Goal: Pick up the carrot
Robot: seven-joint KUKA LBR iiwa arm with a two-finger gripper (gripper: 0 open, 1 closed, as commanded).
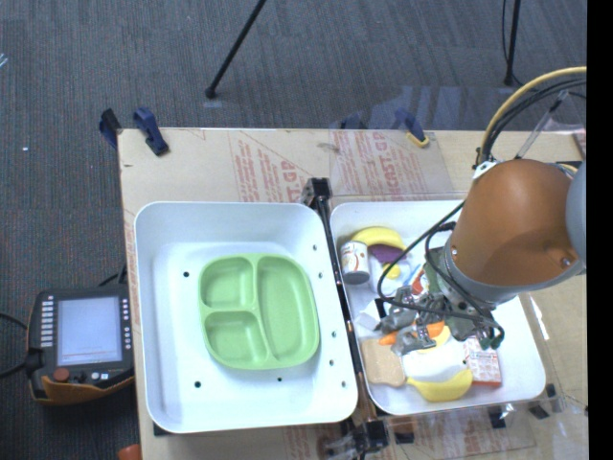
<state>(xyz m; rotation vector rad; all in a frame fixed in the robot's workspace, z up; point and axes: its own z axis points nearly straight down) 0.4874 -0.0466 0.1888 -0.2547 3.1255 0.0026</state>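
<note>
Orange carrot (412, 333) lies mostly hidden beneath tool (419, 326).

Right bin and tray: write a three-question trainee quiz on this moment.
1. True or false: the green tray lies in the left bin.
2. Which bin is the pincer over? A) left B) right C) neither
3. Fill in: the tray has ___ compartments.

Key: 1 true. 2 B: the arm hangs over the right bin, its pincer low among the clutter beside the orange carrot, with the banana at the far end. Whether it grips anything is unclear. 3 three.
</note>
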